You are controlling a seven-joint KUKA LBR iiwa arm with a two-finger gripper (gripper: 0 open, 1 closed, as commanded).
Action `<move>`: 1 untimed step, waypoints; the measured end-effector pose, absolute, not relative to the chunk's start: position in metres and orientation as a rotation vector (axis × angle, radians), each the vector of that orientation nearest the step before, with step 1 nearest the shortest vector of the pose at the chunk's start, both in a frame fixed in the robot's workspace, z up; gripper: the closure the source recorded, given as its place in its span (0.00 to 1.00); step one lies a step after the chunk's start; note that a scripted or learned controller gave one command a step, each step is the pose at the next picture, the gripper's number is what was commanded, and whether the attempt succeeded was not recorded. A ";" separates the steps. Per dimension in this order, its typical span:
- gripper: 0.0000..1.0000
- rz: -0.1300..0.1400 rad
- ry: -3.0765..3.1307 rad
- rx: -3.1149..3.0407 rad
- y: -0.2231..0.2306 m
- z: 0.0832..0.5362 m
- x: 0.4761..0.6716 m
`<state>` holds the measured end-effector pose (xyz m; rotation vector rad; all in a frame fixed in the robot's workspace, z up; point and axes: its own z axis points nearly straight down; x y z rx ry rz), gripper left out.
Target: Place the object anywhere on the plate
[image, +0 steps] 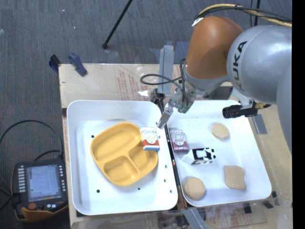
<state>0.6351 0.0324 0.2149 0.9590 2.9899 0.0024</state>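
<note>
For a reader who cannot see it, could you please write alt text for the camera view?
A small carton rests on the right rim of a yellow divided plate in the left white bin, with the grey arm's gripper just above it. The right bin holds a red packet, a black-and-white toy and three beige pieces.

Probably a robotics lab: KUKA arm [257, 66], teach pendant [40, 182], tripod leg [121, 18], 2 bins [76, 128].
</note>
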 end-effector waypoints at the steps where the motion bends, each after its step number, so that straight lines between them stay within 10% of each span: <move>1: 0.00 0.000 2.939 1.112 0.021 0.212 0.628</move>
